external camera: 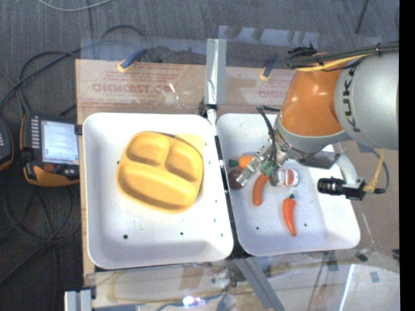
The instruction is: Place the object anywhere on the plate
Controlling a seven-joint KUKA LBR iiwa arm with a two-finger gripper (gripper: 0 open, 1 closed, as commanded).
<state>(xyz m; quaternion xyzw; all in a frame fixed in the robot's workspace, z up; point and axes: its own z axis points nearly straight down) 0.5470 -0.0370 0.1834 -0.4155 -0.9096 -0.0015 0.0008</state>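
Hand point(249, 171) near right bin point(337, 235) left wall

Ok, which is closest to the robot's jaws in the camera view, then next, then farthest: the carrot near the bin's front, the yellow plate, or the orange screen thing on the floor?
1. Carrot, in the right bin, just in front of the gripper.
2. Yellow plate, in the left bin.
3. Orange screen handset, on the floor at far left.

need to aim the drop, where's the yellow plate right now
The yellow plate lies in the left white bin, toward its upper middle, across the divider from the gripper and the carrots in the right bin.
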